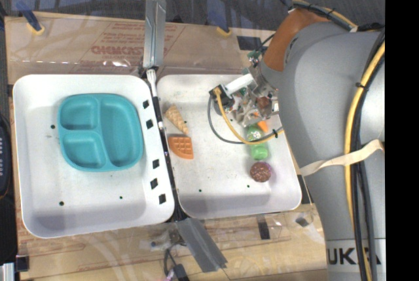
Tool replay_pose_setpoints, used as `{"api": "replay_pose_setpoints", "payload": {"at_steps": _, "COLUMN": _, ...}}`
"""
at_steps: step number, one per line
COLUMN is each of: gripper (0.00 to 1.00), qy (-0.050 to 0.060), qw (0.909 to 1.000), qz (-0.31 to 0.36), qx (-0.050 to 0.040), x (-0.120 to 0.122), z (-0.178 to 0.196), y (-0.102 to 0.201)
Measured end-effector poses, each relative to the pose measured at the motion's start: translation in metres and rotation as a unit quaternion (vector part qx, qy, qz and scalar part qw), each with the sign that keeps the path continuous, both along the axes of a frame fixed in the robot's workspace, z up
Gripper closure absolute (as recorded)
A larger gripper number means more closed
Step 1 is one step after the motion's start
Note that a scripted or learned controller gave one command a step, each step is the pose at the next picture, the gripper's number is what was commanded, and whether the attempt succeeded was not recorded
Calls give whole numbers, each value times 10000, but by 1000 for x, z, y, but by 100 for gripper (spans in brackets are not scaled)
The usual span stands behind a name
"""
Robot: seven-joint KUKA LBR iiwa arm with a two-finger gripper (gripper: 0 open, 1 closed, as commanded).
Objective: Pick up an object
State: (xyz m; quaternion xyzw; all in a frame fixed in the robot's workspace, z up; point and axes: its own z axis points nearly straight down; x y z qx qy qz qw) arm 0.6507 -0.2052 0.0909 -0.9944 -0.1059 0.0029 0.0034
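While the claw (252,117) hangs low over the right bin (216,198), one cone (176,117), one waffle (182,146), one green piece (260,151) and one brown ball (260,172) lie there, one teal plate (100,130) left.

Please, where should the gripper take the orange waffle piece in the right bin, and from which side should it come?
Probably from straight above, closing across the two longer edges of the waffle piece. It lies flat on the right bin floor, so only its edges offer a hold. The ice cream cone sits just above it in the view, and the bin wall is close on the left, so a sideways approach looks cramped.
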Motion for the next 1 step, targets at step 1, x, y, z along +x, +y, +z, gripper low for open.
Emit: {"api": "replay_pose_setpoints", "payload": {"at_steps": 1, "gripper": 100, "qy": 5, "qw": 10000, "qz": 31, "qx": 10, "x": 1, "z": 11, "y": 2}}
